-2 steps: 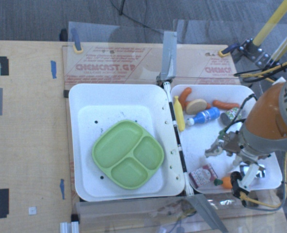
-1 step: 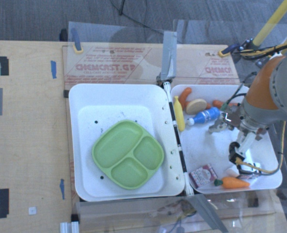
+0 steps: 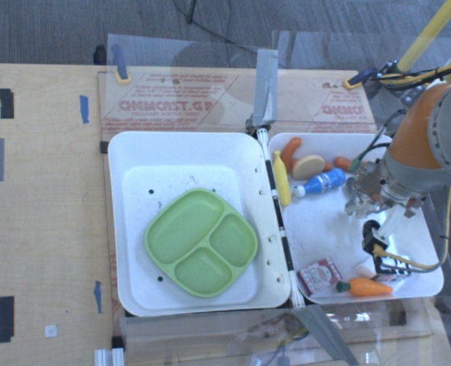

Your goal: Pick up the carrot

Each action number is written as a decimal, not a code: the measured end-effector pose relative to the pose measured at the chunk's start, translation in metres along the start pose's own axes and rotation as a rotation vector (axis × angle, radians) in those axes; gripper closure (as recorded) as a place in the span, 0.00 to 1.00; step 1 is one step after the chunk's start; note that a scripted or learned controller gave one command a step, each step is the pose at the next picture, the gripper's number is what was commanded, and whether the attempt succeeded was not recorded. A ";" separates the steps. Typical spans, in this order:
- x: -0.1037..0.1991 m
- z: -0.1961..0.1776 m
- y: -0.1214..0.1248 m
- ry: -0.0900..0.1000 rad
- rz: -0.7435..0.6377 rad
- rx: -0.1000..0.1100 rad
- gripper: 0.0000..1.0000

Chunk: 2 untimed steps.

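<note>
— Step?
— Approach. Carrot (image 3: 372, 287) lies just beside the packet (image 3: 318, 275), untouched. Hand (image 3: 360, 199) hovers well beyond the packet; open or closed, can't tell.
— Next?
— You'd need it centred over the carrot.

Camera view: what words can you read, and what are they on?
"CHEMCAST GP": red print on the left brown sheet; its smaller lines are blurred.
Red print on the right brown sheet: too blurred to read.
Print on the packet: too small to read.
Label on the blue bottle: unreadable.
</note>
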State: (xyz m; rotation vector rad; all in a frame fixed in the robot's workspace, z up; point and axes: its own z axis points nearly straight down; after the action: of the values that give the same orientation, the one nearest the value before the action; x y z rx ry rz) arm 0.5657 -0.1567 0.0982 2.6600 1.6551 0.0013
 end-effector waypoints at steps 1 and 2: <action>0.031 0.009 -0.079 0.006 0.229 0.004 1.00; 0.059 -0.087 -0.110 0.000 0.462 0.011 1.00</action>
State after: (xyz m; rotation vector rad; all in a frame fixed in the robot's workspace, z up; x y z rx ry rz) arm 0.4927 -0.0541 0.1836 2.9773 1.0048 -0.0046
